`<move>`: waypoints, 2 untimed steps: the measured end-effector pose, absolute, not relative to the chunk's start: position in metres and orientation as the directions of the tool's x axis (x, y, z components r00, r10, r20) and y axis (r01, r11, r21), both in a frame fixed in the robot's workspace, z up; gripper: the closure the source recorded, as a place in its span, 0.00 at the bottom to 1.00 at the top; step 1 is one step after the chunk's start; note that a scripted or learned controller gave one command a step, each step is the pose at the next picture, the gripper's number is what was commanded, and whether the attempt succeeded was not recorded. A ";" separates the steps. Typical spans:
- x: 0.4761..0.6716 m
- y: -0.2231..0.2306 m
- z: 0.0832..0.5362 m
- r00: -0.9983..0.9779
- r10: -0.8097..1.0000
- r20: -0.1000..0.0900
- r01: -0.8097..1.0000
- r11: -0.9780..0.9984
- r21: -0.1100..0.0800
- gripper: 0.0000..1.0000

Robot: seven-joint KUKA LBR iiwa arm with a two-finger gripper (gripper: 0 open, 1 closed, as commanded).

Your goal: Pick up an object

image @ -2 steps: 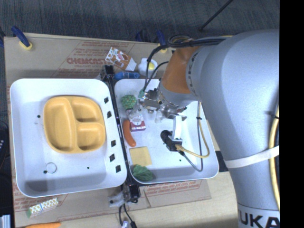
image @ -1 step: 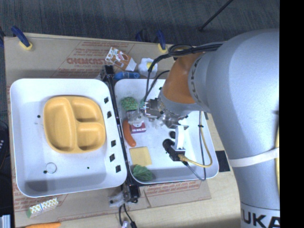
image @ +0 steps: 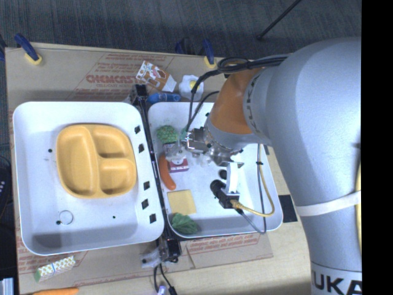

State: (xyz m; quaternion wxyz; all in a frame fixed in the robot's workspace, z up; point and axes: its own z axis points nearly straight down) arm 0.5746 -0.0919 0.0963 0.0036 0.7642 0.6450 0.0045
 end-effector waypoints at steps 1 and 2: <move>0.574 -0.092 0.096 0.168 0.986 0.002 0.986 -0.168 0.011 0.00; 0.574 -0.092 0.096 0.168 0.986 0.002 0.986 -0.168 0.011 0.00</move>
